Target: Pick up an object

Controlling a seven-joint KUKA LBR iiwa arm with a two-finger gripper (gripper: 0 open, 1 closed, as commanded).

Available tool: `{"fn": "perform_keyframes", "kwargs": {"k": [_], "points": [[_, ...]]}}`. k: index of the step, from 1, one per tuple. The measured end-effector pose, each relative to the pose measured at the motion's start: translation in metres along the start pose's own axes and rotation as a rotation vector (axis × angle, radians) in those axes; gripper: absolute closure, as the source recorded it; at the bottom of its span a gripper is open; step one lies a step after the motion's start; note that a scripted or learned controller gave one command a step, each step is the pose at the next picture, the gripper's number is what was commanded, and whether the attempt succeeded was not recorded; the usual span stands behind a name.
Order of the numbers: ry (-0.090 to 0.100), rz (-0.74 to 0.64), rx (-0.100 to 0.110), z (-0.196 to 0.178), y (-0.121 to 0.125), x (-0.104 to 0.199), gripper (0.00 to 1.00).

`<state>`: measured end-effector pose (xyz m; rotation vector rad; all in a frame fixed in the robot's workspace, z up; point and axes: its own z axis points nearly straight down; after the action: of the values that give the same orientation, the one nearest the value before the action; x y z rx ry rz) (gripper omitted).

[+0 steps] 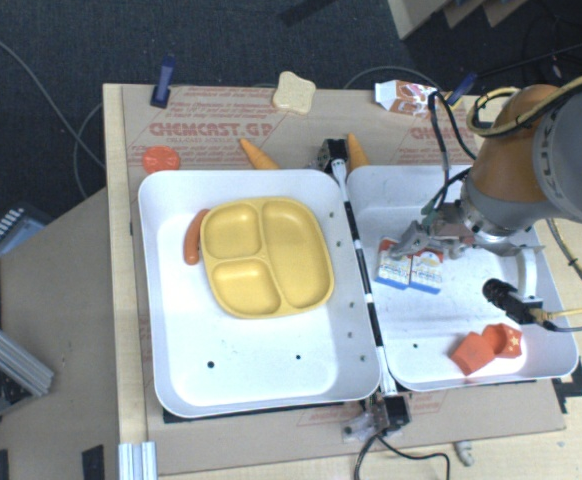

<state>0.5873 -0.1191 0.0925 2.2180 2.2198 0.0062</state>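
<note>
The gripper (418,244) hangs low over the upper middle of the right bin (531,368), under the grey arm with its orange band. Its fingers (411,240) spread directly above a small white, blue and red carton (411,271), with a gap between them and nothing held. An orange-red block (486,348) lies toward the bin's front right corner. In the left bin (261,378) sits a yellow divided plate (267,256) with a red sausage (193,238) beside its left edge.
On the cardboard behind the bins lie a slice of bread (294,91), an orange carrot piece (257,155), a red disc (159,158), a blue clip (162,80) and a crumpled wrapper (406,95). Black cables (451,118) run behind the arm.
</note>
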Motion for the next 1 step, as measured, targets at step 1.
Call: {"fn": "perform_keyframes", "kwargs": {"k": [1], "points": [[-0.004,0.001,-0.004,0.0040,0.0106,0.0211,0.00]]}}
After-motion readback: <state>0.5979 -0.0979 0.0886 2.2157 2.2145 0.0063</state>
